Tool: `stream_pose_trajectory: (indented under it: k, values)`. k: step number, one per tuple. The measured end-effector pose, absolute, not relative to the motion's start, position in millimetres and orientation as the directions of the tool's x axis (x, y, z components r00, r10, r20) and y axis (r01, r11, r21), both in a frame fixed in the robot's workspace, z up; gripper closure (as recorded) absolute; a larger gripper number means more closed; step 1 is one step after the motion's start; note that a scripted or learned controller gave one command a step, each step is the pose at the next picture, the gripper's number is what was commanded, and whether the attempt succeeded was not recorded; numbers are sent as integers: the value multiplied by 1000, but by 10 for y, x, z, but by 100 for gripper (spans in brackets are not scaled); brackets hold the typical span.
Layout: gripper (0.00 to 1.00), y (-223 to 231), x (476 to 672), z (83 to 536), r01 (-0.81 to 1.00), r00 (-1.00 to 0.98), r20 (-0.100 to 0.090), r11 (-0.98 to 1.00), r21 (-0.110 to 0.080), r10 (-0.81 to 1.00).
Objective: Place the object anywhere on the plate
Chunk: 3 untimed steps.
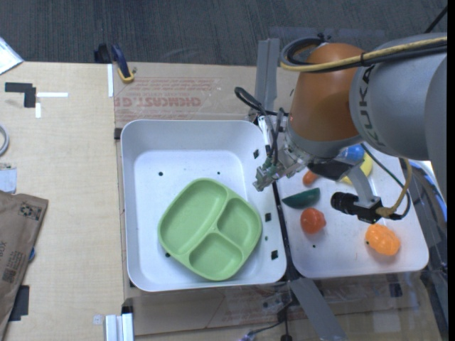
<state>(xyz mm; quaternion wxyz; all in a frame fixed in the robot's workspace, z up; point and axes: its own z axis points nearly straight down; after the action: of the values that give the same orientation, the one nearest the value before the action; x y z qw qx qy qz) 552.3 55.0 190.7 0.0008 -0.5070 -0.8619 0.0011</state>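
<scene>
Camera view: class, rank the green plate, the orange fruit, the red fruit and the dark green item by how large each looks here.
1. green plate, by far the largest.
2. orange fruit.
3. red fruit and dark green item: too alike to rank, and the arm may hide part of the green one.

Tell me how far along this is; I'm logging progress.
Nothing looks done: the green plate in the left bin carries no object. The gripper sits at the bins' divide. The red and orange pieces lie in the right bin.
</scene>
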Motion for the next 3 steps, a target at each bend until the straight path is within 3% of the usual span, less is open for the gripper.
stream_pose_trajectory:
  k: [1,2,3]
  values:
    - [100,1730,5350,1242,814,-581,0,581,-4,814]
    - [100,1150,4868,1152,726,-687,-9,687,9,726]
    - [100,1789,4879,1024,602,-798,-23,798,-7,602]
